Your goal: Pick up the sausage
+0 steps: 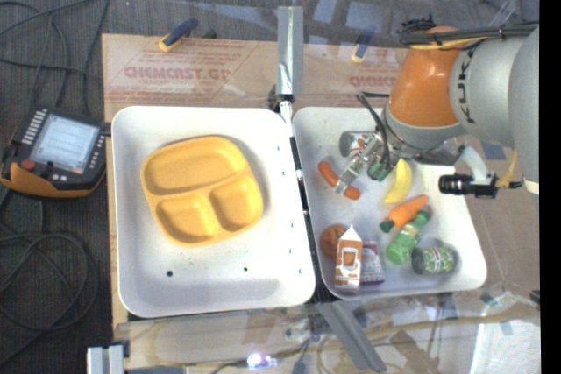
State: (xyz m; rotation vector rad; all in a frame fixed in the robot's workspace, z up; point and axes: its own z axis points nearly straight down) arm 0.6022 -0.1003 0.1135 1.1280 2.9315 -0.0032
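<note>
The sausage (337,179) is a short red-orange link lying on the floor of the right bin (311,188), near its left wall. My gripper (355,168) reaches down from the orange-banded wrist at the upper right. Its tip is right over the sausage's right end, hiding part of it. Whether the tip touches the sausage is unclear.
In the right bin lie a banana (399,182), a carrot (408,209), a green bottle (402,244), a can (435,258), a carton (349,257) and a brown ball (332,237). The left bin (131,276) holds a yellow divided tray (203,188).
</note>
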